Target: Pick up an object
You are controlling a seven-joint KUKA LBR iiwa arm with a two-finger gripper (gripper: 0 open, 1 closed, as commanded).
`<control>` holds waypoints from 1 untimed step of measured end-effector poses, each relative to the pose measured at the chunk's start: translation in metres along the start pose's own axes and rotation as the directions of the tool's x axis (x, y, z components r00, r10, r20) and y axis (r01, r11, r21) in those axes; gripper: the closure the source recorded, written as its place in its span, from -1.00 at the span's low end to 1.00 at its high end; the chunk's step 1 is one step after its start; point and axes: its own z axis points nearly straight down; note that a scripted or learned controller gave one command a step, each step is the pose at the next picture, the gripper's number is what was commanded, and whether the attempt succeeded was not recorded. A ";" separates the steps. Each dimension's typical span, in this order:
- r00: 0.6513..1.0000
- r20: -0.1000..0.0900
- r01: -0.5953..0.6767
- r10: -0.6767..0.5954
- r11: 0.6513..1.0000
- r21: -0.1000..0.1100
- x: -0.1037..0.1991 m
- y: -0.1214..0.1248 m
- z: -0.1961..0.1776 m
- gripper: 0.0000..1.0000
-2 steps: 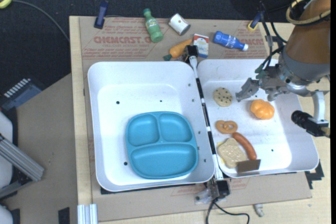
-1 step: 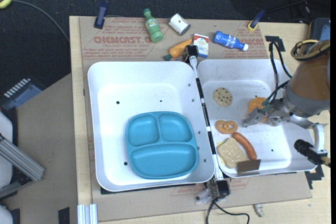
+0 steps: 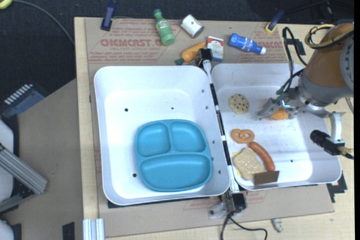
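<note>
An orange object point(image 3: 279, 115) is seen between the fingers of the gripper point(image 3: 274, 111) in the right bin point(image 3: 315, 174), its long axis seemingly lying three to nine o'clock. A cookie point(image 3: 239, 103) lies at nine o'clock, a sausage point(image 3: 262, 155) at six.

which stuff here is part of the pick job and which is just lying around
In the job:
gripper over the right bin
orange piece at its tip
cookie
pretzel
sausage
bread slice

Lying about:
blue tray in the left bin
green bottle, blue bottle and small carton on the board behind
</note>
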 end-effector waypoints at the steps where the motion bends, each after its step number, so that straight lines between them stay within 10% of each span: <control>1: 1.000 -0.003 0.002 -0.002 1.000 0.001 -0.031 0.037 0.000 -1.00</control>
